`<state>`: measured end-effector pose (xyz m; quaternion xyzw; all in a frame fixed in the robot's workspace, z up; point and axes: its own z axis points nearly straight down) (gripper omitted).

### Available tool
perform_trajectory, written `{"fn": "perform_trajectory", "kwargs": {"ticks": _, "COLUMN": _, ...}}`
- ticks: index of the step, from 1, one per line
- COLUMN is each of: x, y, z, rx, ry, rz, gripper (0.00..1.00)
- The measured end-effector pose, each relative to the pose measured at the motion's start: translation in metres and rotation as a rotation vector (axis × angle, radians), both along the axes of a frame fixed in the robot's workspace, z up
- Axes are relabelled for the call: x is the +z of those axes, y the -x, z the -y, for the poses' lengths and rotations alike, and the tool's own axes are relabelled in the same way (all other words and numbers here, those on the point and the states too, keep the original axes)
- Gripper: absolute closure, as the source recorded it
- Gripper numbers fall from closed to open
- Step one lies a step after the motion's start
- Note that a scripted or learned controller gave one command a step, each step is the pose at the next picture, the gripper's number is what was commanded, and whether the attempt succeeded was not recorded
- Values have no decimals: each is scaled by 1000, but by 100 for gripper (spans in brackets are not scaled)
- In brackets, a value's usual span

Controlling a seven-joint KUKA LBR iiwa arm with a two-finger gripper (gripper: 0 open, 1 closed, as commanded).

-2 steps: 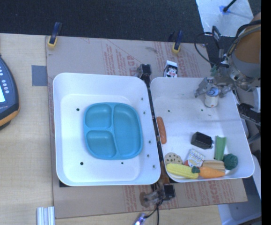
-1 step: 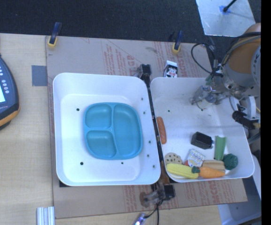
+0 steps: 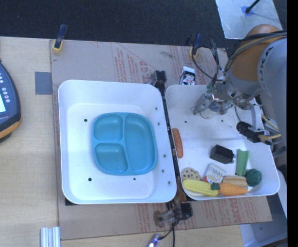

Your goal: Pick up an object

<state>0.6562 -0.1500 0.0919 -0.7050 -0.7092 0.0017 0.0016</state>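
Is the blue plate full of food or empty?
Empty. The blue plate in the left bin shows bare blue in all three sections; the toy food lies in the right bin.

Both bins [image 3: 69,138] white, smooth plastic, slight sheen. Divided plate [image 3: 124,143] matt blue plastic. Worktop [image 3: 20,179] pale wood grain, under a brown cardboard sheet [image 3: 133,60], printed, matt. Gripper [image 3: 213,106] bare grey metal, dull shine.

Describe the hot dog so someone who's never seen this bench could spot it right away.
Find the right-hand bin, the one with the pile of toy food. Along its left wall, apart from the pile at the near edge, lies the hot dog. It is a thin reddish-brown stick, lying alone.
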Motion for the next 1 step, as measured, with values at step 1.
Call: {"fn": "perform_trajectory", "kwargs": {"ticks": 1, "x": 0, "y": 71, "z": 9, "rx": 0, "ry": 2, "rz": 1, "gripper": 0}}
